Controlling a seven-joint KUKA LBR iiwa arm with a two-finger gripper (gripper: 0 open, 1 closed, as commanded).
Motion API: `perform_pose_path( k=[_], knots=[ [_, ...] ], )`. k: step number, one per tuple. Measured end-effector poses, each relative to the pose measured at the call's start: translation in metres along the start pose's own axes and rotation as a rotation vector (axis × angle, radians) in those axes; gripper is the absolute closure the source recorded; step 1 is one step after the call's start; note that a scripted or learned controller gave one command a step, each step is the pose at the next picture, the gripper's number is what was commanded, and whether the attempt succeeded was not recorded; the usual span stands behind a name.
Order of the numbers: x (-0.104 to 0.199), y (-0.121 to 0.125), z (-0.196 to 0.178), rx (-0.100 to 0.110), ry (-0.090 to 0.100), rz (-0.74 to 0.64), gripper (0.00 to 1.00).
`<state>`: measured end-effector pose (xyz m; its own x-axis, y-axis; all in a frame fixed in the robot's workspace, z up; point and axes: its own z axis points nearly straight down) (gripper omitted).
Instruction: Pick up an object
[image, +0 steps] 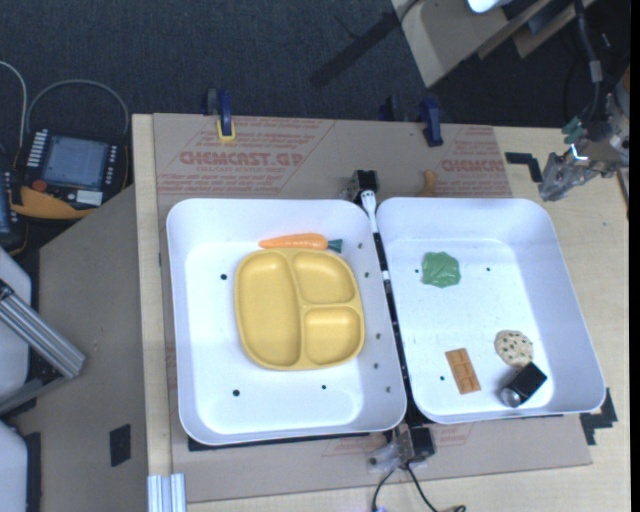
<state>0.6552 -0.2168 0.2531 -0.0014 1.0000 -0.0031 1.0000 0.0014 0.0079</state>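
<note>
Black block: a small black boxy object with a round silver end (523, 383) lies nearest, in the near right corner of the right shallow white bin (570, 300), tilted.
Wafer: a flat tan rectangular biscuit (462, 370) lies left of the black block, apart from it, on the same bin floor.
Cookie: a round pale cookie with dark chips (513, 346) sits just above the black block, close beside it.
Plate: a yellow plastic divided plate with three compartments (298, 307) rests in the middle of the left shallow white bin (195, 330).
Leafy piece: a green crumpled lettuce-like item (440, 269) lies in the far half of the right bin, well apart from the cookie.
Carrot: an orange toy carrot with a green tip (296, 241) lies lengthwise just beyond the plate's far edge, touching or nearly touching it.
Counter: a brown board printed with red lettering (300, 145) carries both bins, held by blue clamps (225, 112) at its far edge.
Gripper: the grey metal gripper (570, 170) is at the far right, beyond the right bin's far corner, above the counter.
Jaws: too small and blurred; I cannot tell whether they are apart or together.
</note>
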Motion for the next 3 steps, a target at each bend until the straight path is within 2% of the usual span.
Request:
perform_pose_path(
  k=[1, 3],
  knots=[
    [0.054, 0.003, 0.005, 0.009, 0.005, -0.004, 1.00],
    [0.161, -0.007, 0.000, 0.009, 0.006, -0.005, 1.00]
  ],
)
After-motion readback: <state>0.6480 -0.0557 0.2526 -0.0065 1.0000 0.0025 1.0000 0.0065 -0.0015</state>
